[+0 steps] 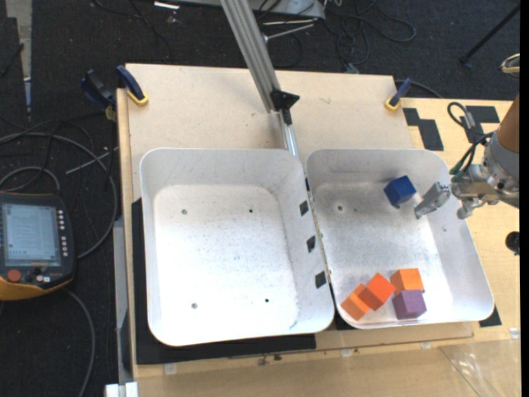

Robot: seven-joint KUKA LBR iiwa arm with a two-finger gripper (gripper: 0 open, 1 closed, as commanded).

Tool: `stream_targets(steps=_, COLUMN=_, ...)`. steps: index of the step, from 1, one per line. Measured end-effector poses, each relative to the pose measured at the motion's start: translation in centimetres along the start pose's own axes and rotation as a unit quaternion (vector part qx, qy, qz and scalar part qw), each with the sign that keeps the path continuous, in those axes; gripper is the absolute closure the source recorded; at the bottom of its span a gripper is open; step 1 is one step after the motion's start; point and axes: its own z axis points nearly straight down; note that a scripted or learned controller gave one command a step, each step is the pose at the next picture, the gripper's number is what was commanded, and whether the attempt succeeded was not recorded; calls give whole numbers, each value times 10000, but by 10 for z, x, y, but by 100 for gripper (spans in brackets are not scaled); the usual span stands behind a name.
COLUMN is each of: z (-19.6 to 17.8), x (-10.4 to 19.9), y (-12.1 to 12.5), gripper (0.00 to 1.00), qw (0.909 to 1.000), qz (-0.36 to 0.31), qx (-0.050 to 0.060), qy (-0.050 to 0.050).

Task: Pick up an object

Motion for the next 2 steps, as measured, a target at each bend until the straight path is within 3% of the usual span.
stream_targets(steps=1, z=108, x=1, y=38, gripper=0, qw=10000, qz=-12, qx=-19, qy=8)
stream_targets(steps=2, z=104, x=35, y=94, gripper=0, qw=10000, qz=12, qx=96, qy=-9)
